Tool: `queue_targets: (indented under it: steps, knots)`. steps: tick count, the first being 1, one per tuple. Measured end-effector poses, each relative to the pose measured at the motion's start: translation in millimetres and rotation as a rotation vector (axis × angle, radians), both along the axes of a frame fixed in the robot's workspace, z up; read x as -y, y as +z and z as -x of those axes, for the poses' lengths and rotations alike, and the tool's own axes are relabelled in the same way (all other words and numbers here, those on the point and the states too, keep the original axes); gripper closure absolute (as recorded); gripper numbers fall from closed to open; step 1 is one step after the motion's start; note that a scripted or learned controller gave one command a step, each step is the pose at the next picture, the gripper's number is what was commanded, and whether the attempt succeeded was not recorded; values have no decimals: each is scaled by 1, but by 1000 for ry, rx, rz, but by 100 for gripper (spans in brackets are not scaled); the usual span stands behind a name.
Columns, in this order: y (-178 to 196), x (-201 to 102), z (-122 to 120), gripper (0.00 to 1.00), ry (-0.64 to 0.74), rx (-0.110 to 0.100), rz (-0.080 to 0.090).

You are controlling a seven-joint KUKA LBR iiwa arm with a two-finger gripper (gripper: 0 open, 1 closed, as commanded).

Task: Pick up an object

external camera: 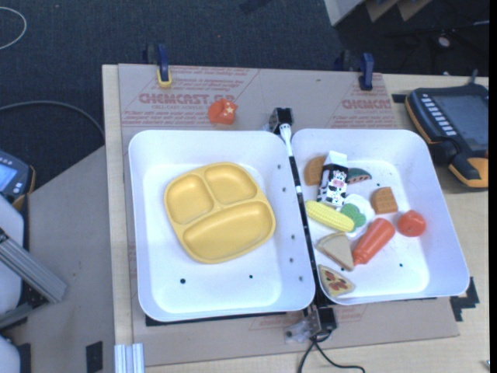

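The right bin (405,280) holds several toy foods. A yellow corn cob (329,217) lies near its middle, with a cow-print milk carton (335,183) standing just behind it. An orange carrot (373,240) lies slanted beside a red tomato (411,224). A sandwich wedge (336,249) and a pizza slice (336,281) sit at the front left. A brown cookie (314,170), a toast piece (384,200) and a green piece (358,215) lie among them.
The left bin (149,231) carries a yellow divided plate (220,210). A small red toy (222,112) rests on the board behind that bin. Blue clamps (162,61) (366,67) grip the board's far edge. A pendant (458,130) lies at the right.
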State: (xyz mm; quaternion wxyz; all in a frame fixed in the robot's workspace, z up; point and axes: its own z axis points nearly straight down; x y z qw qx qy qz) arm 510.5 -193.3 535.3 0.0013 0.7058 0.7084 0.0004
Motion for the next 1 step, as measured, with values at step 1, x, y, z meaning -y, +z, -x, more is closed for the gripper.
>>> queue_targets:
  steps: [1]
  knots:
    - [0,-29,-19,100,0,1,1]
